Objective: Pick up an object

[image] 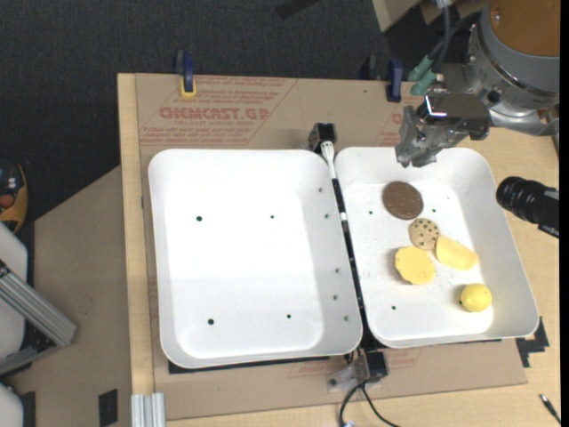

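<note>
While the arm [520,34] hangs over the far edge of the right bin [507,265], nothing has been lifted yet, as far as I can see from here. The bench board [222,105] carries both white bins, and the left bin [178,265] is just a bare tray with a few dark dots on its floor. Every candidate object lies in the right bin. The gripper [416,157] sits just above that bin's back wall, pointing down, and I see no object between its tips; whether the fingers are spread or closed is too dark and small for me to tell.

Of the objects, the largest is a brown disc [403,199], lying flat nearest the gripper, a little toward the front of it. Next come two yellow pieces, a rounded yellow piece [414,266] and a flatter yellow slice [456,253], almost touching each other in the middle of the bin. A small speckled cookie [424,232] lies between the brown disc and the yellow pieces, close to both. Smallest is a yellow ball [476,298] near the front right corner, apart from the rest.

My judgement: the pick is at its start. Choosing a target, descending, closing and lifting all remain. The brown disc looks the handiest, though it lies flat and may be hard to pinch.
</note>
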Controlling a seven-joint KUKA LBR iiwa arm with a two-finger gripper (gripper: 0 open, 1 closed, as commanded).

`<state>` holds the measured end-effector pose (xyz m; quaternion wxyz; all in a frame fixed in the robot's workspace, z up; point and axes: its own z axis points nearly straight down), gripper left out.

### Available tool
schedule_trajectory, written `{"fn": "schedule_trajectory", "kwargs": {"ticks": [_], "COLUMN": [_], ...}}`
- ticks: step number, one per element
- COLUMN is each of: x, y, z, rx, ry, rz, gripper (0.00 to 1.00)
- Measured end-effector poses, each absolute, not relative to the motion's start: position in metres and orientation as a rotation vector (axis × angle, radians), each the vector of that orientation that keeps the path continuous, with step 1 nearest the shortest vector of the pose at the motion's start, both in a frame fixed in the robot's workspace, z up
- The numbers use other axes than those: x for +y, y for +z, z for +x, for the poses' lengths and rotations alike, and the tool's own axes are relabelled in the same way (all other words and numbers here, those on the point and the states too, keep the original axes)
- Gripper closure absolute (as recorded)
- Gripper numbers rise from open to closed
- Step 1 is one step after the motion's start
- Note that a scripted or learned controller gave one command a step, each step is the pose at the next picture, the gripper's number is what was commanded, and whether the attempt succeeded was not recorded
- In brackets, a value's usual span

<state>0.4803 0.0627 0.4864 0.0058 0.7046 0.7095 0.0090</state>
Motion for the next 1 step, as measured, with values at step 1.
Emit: {"fn": "schedule_trajectory", "kwargs": {"ticks": [1], "x": [-0.0076], "y": [0.3882], "z": [0.4784], "rx": [2.216], "ry": [-0.013], "rz": [2.235], "gripper": [1.00]}}
